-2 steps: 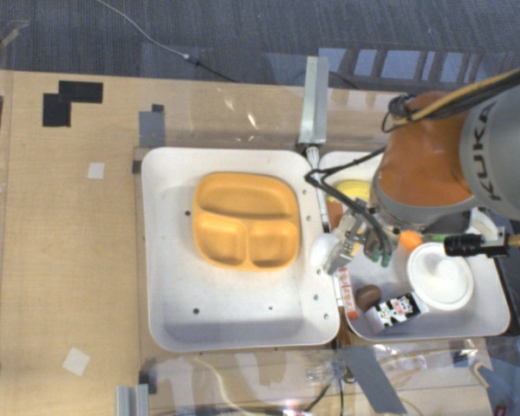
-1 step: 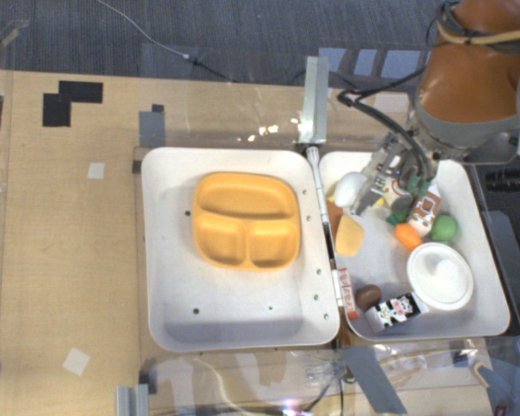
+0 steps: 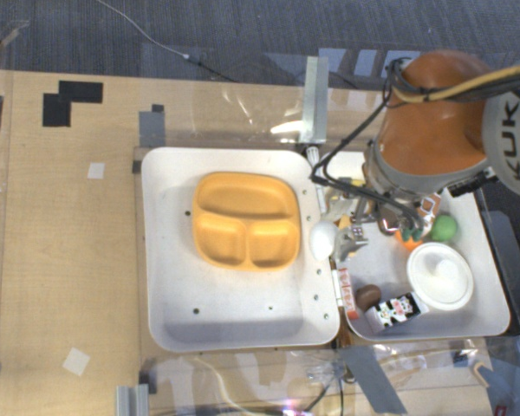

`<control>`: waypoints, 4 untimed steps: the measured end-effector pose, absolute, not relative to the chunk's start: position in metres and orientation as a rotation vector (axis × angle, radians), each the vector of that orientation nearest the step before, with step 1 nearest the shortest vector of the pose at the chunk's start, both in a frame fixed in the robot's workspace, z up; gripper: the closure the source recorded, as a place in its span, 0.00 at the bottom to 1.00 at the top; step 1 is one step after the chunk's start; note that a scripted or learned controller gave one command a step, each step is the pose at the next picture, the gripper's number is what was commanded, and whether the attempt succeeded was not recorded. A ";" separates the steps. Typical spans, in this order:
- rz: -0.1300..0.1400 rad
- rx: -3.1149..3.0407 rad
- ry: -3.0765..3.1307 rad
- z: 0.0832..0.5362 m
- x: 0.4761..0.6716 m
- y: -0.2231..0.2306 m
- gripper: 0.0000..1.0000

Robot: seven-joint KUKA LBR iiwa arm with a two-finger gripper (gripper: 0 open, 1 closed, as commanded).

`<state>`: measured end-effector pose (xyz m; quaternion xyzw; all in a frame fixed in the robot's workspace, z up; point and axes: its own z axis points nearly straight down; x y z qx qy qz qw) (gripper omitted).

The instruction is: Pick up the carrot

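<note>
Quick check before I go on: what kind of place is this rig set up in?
Probably a robotics lab test bench, not a home: two shallow white bins, the left bin and the right bin, sit on a wooden benchtop, with metal brackets around them and a loose cable over grey carpet.

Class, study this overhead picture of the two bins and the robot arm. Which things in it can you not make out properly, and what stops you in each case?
- Carrot: camera view; just an orange sliver shows, the arm's wrist covers the rest.
- Gripper: camera view; a tangle of cables and metal parts under the wrist, fingers too cluttered to read.
- Green ball: partly tucked under the arm.
- Small dark item beside the white bowl: too small to identify.
</note>
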<state>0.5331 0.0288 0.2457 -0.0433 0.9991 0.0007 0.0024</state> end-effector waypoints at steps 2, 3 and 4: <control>0.001 -0.464 3.108 0.231 0.489 -0.106 1.00; 0.002 -0.105 3.135 0.216 0.501 -0.055 1.00; 0.004 0.437 3.102 0.239 0.501 -0.010 1.00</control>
